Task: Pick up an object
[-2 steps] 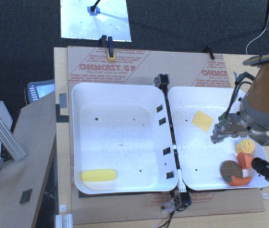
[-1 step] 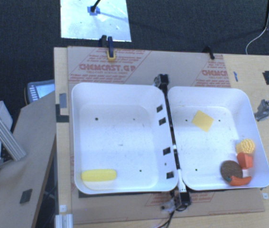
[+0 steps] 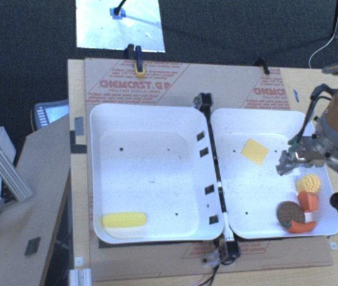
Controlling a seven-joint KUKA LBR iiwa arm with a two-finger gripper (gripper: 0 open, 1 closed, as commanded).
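Corn cob (image 3: 309,183), my likeliest target, lies in the right bin (image 3: 240,219), just beside my gripper (image 3: 288,162), which hovers over that bin; I cannot tell its state. Yellow square (image 3: 254,151) sits flat in the same bin, a harder grab, I judge.

tool (image 3: 288,162) hovering over right bin (image 3: 234,121), near yellow square (image 3: 254,151) | corn piece (image 3: 309,183), orange and brown items (image 3: 297,214) lying in its near-right corner | yellow corn cob (image 3: 124,220) lying in left bin (image 3: 106,115)
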